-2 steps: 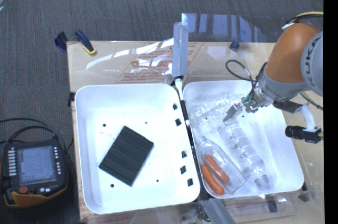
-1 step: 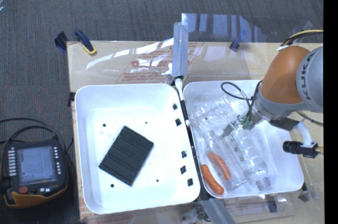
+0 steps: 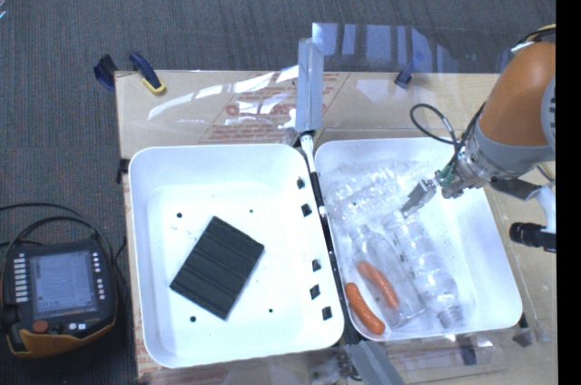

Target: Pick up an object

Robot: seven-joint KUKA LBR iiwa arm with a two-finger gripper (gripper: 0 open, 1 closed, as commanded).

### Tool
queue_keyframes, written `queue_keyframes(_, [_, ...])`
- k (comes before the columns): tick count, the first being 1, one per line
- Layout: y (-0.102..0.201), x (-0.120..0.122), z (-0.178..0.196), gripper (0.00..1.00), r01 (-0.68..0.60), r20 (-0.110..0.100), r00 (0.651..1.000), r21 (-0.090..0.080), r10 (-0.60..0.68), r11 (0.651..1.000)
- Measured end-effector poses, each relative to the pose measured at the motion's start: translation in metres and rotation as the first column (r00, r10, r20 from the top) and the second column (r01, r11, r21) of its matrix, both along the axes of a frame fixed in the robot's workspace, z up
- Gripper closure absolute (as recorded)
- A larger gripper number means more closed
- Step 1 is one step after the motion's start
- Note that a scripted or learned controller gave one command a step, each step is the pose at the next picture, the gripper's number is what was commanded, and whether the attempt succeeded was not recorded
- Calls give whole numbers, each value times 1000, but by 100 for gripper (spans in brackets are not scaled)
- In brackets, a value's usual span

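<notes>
The gripper (image 3: 419, 195) hangs over the upper middle of the right bin (image 3: 495, 220), just above a heap of crumpled clear plastic (image 3: 368, 188). Its fingers are too small to tell apart. Below it lie two clear plastic bottles (image 3: 427, 270), one beside the other, running toward the bin's front. Two orange sausage-shaped pieces (image 3: 370, 297) rest at the front left of that bin. In the left bin (image 3: 154, 183) a flat black ribbed block (image 3: 218, 267) lies tilted near the middle.
A grey divider post (image 3: 310, 93) rises behind the seam between the bins. A teach pendant (image 3: 56, 288) sits on the floor at the left. Blue and yellow clamps (image 3: 136, 73) grip the bench's back left corner.
</notes>
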State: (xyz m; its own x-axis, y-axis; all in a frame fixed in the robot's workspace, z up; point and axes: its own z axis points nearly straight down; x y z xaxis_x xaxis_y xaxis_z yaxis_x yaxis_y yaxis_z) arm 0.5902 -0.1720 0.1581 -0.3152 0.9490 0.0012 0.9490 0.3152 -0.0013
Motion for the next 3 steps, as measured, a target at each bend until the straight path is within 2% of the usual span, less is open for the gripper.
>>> queue_keyframes(1, [-12, -25, -58, 0, -115, -2, 993, 2, 115, 993])
queue_keyframes(2, [-30, -82, -71, 0, -110, -1, 994, 2, 110, 994])
queue_keyframes(3, [34, -68, -70, 0, -180, 4, 984, -9, 180, 984])
